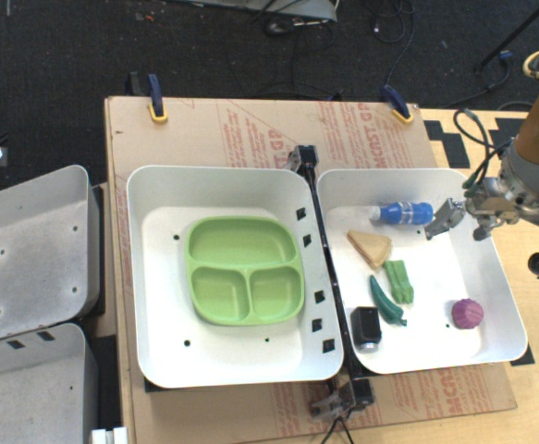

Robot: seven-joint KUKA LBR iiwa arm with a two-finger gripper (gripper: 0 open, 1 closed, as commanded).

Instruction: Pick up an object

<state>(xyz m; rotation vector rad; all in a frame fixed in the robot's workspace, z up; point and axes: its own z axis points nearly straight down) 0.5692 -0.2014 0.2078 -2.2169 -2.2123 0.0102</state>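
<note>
Camera view: gripper (464,218) hovered over right bin (500,276), near its far right corner. Fingers (443,218) spread apart, nothing between them, touching nothing. Blue bottle (404,213) lay just beside gripper, near far edge. Tan wedge (371,246), green pieces (398,281), black block (366,326), purple ball (467,314) lay apart on bin floor.

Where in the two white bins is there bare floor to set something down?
In the right white bin, bare floor lies between the green bean-like toys and the purple round toy, and along the front wall. Its back-left is crowded: blue bottle, tan wedge, black block. In the left white bin, the green divided tray leaves only margins.
</note>
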